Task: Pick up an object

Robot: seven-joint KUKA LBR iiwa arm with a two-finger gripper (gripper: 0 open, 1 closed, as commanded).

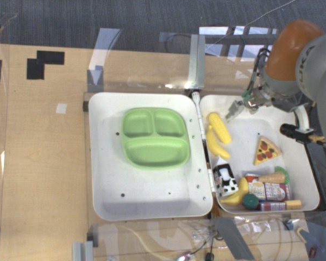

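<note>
My gripper point(240, 106) hangs over the back of the right bin point(311, 170), below the arm's orange band point(292, 48). Nothing shows in its grasp. Just to its left and below lies a yellow corn cob point(219, 127), with a banana point(217, 146) beside it along the bin's left wall. A pizza slice point(266, 150) lies toward the right. At the bin's front sit a black-and-white toy point(224, 179), a green ball point(250, 201) and a red-and-white packet point(267, 190).
The left bin point(108, 189) holds a green divided plate point(155, 136). A metal divider point(202, 145) separates the two bins. A black cable part point(296, 132) of the arm reaches over the right bin's far side.
</note>
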